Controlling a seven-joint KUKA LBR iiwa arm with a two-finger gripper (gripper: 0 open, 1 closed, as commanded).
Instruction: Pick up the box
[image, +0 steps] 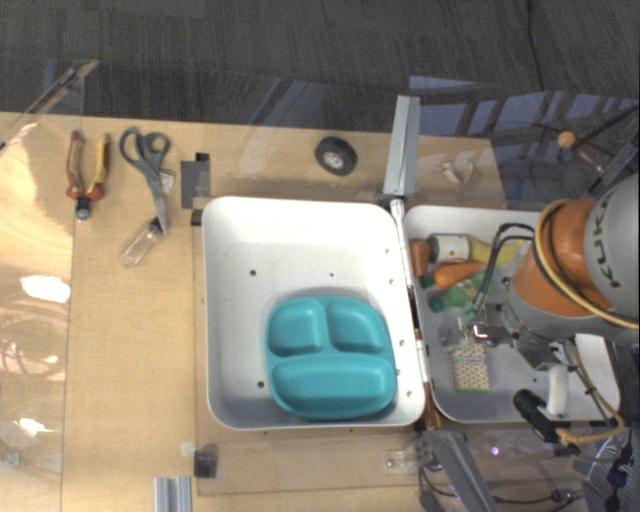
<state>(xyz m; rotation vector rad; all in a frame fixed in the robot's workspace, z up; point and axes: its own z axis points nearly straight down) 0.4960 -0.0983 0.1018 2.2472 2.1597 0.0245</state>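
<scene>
At the lower middle of the right bin (600, 405), the small speckled box (470, 368) lies flat below the arm's wrist (520, 315), looking light, stiff cardboard best pinched across its narrow sides, though the jaws' state I cannot tell.

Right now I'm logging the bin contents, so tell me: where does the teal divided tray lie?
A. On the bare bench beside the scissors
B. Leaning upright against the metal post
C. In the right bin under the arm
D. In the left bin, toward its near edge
D: the teal divided tray lies flat inside the left bin, close to its near edge, while the arm hangs over the right bin.
</scene>
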